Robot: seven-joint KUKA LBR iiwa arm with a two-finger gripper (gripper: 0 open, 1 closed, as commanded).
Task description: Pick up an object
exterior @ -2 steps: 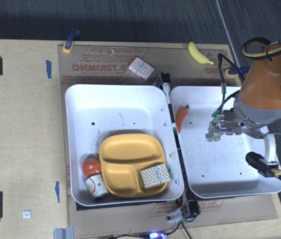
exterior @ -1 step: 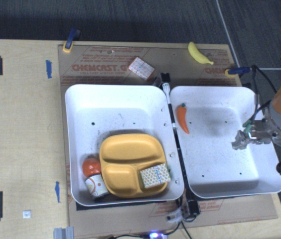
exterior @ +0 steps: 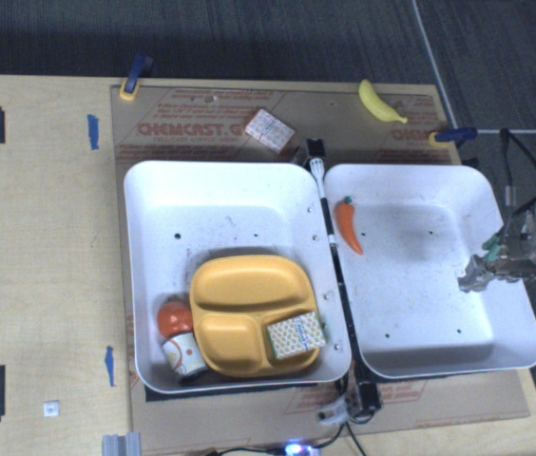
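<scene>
A toy carrot [exterior: 347,224] lies at the left side of the right bin [exterior: 439,350], near the divide between bins. In the left bin [exterior: 154,207] sits a yellow divided tray [exterior: 249,307] with a patterned small box [exterior: 296,335] resting on its lower right compartment. A red and white round toy [exterior: 179,335] lies beside the tray's left edge. My gripper [exterior: 475,278] hangs over the right edge of the right bin, far right of the carrot, with nothing visibly between its fingers.
A yellow banana [exterior: 381,103] and a small patterned card [exterior: 268,129] lie on the cardboard behind the bins. Clamps [exterior: 135,74] hold the board's back corners. A black bracket [exterior: 316,152] sits between the bins at the back.
</scene>
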